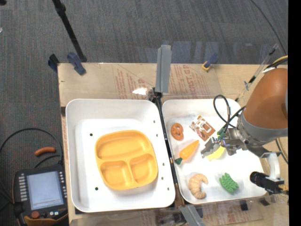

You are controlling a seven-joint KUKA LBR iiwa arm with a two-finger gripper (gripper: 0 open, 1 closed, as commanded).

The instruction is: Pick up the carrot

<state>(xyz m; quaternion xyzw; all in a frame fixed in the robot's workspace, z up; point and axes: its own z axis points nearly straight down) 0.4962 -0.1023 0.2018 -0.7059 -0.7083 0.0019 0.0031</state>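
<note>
At the right edge of the frame, reaching leftward over the right bin (pixel 184 108): grey arm (pixel 263 107) with its orange band, bent down so the gripper (pixel 209 148) hangs low near the bin's middle. Fingers too small and cluttered to read as spread or pressed together; cannot tell. Just below the gripper, touching or nearly so, a yellow piece (pixel 216 153). Just left of the gripper, close but apart: the carrot (pixel 188 151), lying flat on the bin floor, tilted, green tip toward lower left. Around it, a pretzel (pixel 177 131), a small packet (pixel 202 127), a croissant (pixel 198 185), a green toy (pixel 228 182). In the left bin (pixel 80 112), a yellow tray (pixel 126 159).
</note>
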